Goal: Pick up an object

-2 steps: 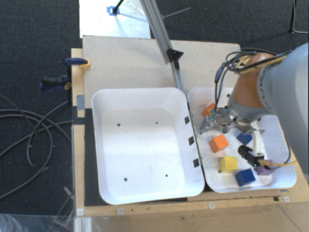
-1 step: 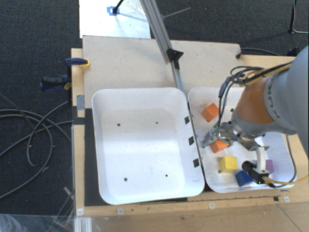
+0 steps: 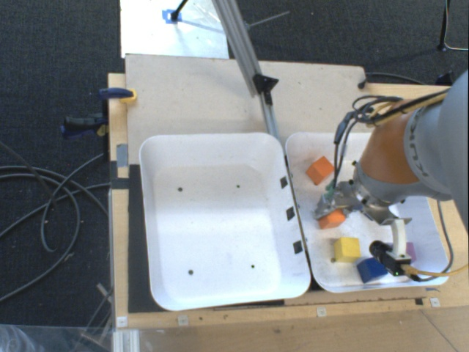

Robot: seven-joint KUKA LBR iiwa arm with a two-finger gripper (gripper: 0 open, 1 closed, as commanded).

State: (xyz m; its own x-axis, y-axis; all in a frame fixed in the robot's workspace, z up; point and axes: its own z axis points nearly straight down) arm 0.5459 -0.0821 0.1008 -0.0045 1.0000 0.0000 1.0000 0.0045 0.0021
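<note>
Down low in the right bin (image 3: 440,259), pincer (image 3: 328,210) sits on a small orange block (image 3: 332,219); grip state — cannot tell. Second orange cube (image 3: 319,171) just beyond, yellow cube (image 3: 346,249) and blue block (image 3: 371,269) nearer. Likely grasp step; next needs closing, straight lift.

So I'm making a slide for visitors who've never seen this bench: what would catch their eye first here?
Probably the grey arm with its orange band, reaching in from the right over the right bin. Next, the bright blocks there: an orange cube, a second orange block right at the gripper, a yellow cube and a blue block. The left bin is plain white beside them.
</note>
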